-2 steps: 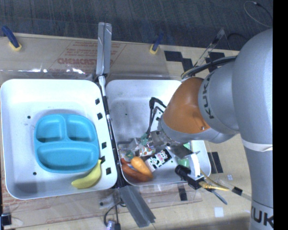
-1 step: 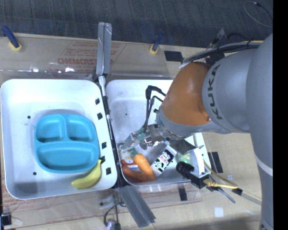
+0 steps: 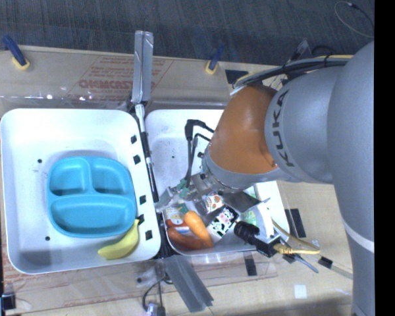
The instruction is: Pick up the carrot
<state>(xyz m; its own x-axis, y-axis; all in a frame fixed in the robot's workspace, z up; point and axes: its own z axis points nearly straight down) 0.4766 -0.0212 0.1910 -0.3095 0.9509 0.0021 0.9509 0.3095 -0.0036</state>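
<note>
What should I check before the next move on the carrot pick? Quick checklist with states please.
1. Carrot in view: ok, it lies in the right bin, near the front wall.
2. Carrot free of clutter: not ok, it rests against small packaged items.
3. Arm over the right bin: ok.
4. Grip state: cannot tell, the arm covers it.
5. Carrot lifted: not ok, it lies among the pile.
6. Left bin contents undisturbed: ok, blue tray and banana sit apart from the pick.
</note>
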